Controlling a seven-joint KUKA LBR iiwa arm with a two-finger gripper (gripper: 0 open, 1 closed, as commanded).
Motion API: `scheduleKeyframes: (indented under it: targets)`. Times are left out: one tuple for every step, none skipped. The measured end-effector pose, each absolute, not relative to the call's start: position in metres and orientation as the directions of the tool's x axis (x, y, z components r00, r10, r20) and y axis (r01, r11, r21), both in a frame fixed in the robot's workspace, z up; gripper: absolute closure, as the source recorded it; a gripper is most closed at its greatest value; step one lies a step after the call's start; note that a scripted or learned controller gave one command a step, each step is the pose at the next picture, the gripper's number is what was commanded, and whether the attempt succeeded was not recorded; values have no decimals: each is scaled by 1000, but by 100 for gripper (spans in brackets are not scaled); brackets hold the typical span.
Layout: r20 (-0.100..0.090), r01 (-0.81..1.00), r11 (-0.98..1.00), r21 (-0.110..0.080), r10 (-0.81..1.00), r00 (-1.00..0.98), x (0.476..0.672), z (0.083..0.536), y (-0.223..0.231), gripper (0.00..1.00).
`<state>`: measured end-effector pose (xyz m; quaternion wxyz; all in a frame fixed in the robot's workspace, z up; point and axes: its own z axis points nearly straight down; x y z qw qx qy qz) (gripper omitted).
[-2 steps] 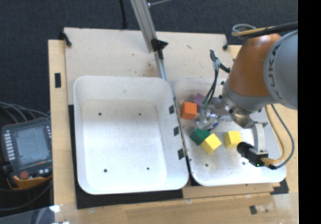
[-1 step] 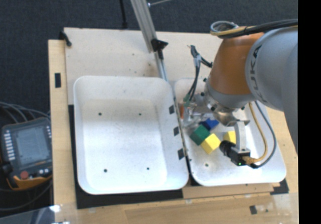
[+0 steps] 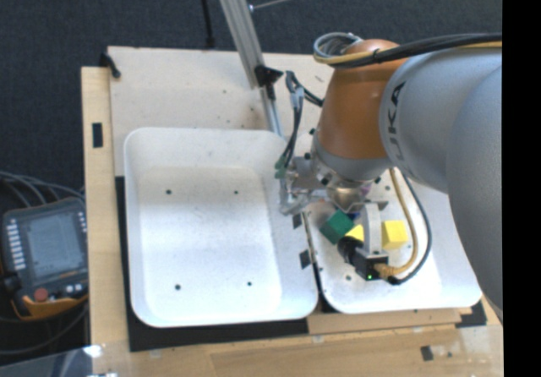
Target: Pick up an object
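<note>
The gripper (image 3: 331, 213) hangs low over the right white plastic bin (image 3: 439, 282); its grasp cannot be told. Beneath lie a small green block (image 3: 339, 226) and yellow block (image 3: 394, 234), likely light, rigid, best pinched across flat sides.

- Arm (image 3: 448, 113): grey, comes in from the right side of the view, bulky link across upper right.
- Orange band (image 3: 355, 105) sits above the wrist; wrist points steeply down.
- Gripper (image 3: 334, 202): low, below the orange band, mostly hidden under the wrist; metal parts show at approx. the left edge.
- Black cables loop along wrist's left side and under it.
</note>
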<state>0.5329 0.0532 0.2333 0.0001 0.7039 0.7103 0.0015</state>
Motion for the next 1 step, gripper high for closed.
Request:
scheduleKeyframes:
  targets:
    - [2,1000,8,1,1000,-8,527,237,97,100]
